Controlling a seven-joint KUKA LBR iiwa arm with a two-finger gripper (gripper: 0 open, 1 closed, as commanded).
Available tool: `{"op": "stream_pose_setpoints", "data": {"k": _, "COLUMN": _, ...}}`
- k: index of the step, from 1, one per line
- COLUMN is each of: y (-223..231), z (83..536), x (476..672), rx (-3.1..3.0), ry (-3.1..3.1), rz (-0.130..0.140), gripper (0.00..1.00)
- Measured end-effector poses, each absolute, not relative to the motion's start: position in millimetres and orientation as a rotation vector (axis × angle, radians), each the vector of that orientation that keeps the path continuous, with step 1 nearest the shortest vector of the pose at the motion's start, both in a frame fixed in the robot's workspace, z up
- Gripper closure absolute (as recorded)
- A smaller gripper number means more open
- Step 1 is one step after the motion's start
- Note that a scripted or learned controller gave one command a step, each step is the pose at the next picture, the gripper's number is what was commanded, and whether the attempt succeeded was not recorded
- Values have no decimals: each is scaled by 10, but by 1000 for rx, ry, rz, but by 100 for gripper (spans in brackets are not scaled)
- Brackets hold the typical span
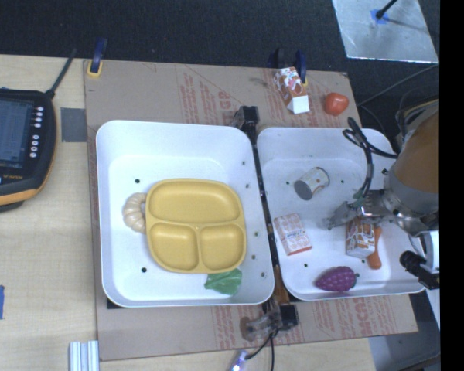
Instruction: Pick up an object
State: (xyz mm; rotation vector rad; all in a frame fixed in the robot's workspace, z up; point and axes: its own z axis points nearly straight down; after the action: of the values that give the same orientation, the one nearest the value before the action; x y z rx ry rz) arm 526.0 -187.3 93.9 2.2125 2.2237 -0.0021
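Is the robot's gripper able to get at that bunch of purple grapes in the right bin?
Probably yes. The grapes lie uncovered near the right bin's front edge, close to the gripper, with nothing stacked on them. The orange carrot lies apart from them.

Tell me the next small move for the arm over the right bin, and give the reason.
Probably lift straight up a little. The gripper sits low in the right bin right at the orange-and-white carton, with an orange carrot-like piece beside it; a short lift would show whether the carton comes along.
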Motion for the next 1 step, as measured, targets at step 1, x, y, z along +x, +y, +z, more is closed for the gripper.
{"op": "stream_pose_setpoints", "data": {"k": 1, "y": -1890, "z": 1041, "x": 5259, "rx": 2208, "ry": 2228, "rz": -7, "gripper": 100}}
